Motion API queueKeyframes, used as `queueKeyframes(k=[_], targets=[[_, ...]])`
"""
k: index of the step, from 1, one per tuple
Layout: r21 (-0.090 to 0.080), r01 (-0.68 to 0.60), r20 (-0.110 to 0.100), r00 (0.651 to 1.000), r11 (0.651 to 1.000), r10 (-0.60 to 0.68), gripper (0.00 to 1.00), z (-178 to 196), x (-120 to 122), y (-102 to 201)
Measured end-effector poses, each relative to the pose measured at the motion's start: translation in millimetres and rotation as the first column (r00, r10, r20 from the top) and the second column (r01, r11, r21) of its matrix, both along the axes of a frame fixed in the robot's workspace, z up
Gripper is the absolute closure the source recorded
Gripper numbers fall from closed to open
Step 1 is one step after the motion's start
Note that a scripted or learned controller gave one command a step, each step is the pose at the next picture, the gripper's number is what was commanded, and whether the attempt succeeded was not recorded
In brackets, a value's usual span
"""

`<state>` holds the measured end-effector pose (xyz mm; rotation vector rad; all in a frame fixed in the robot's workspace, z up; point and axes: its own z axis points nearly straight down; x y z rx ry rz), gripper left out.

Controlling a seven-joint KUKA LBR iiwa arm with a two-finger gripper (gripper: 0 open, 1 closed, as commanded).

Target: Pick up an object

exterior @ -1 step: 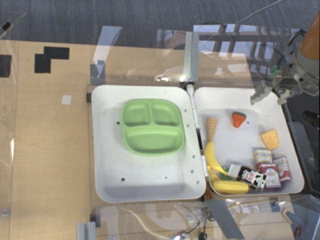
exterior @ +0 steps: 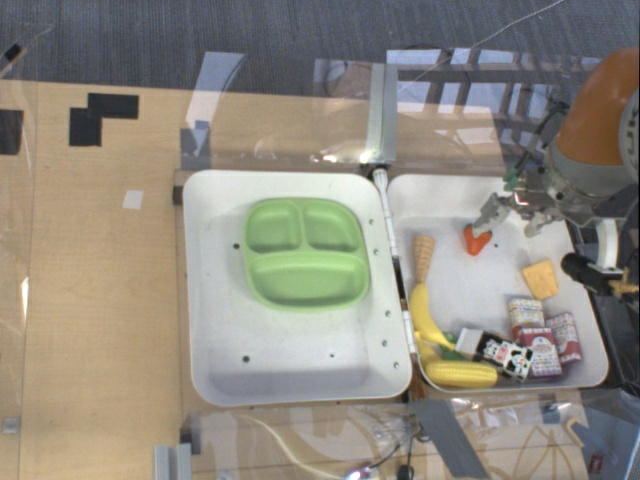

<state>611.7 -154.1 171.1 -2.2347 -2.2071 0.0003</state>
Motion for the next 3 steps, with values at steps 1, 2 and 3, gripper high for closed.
queueKeyframes(k=[1,2,3], targets=[[-0.003,-0.081,0.011,0.997,0.997,0.081,0.00,-82,18,0],[0.000,-0.081,0.015,0.997,0.997,0.081,1.00,-71,20,2],[0.000,-0.082,0.018,0.997,0.997,0.082,1.00,-60,21,3]])
